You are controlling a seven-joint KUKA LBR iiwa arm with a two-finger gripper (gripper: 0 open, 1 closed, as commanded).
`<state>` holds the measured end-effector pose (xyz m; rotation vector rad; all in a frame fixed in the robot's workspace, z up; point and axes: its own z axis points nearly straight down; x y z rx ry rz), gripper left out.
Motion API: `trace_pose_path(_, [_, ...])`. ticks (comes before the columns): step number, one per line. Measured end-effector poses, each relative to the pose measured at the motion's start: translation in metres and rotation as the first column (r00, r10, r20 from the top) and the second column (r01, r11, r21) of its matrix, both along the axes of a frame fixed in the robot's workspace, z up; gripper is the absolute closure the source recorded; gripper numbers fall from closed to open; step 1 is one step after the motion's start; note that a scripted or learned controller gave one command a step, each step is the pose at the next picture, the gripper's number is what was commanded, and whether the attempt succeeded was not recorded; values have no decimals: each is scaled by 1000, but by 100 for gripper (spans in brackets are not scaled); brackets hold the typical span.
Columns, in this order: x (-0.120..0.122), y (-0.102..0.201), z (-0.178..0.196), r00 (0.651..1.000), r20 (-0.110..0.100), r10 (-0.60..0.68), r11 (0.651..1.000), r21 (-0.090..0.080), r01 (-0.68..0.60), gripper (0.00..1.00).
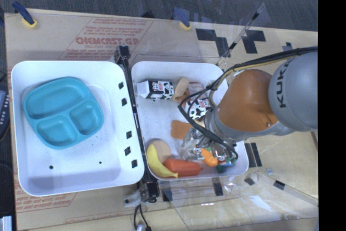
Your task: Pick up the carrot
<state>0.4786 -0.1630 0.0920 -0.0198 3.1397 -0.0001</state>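
The arm (pixel 254 103) reaches in from three o'clock and bends down over the right bin (pixel 162 68), its orange band hanging above the bin's four-o'clock quarter. The gripper (pixel 208 150) sits low near the bin's five-o'clock corner, amid cables and metal parts. Whether its jaws stand apart or together cannot be told from this angle.

The carrot (pixel 208 157), a small orange piece, lies right at the gripper's tip, touching or just beneath it; whether it sits between the jaws is not clear.

At nine o'clock from the carrot lies a red sausage-like piece (pixel 183 166), and beyond it a banana (pixel 155 164) against the bin's six-o'clock wall. A milk carton (pixel 157 89) with cow spots lies toward twelve o'clock.

The left bin (pixel 21 181) holds a blue divided plate (pixel 62 111).
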Motion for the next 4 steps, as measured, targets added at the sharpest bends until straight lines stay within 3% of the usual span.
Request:
trace_pose_path(1, [3,-43,1,951,3,-308,951,2,308,100])
trace_pose_path(2, [0,-37,43,906,2,-423,906,0,423,100])
trace_pose_path(3, [-1,-25,44,845,-3,-535,845,0,535,100])
trace_pose_path(4, [-1,25,60,742,-5,-670,742,0,670,100])
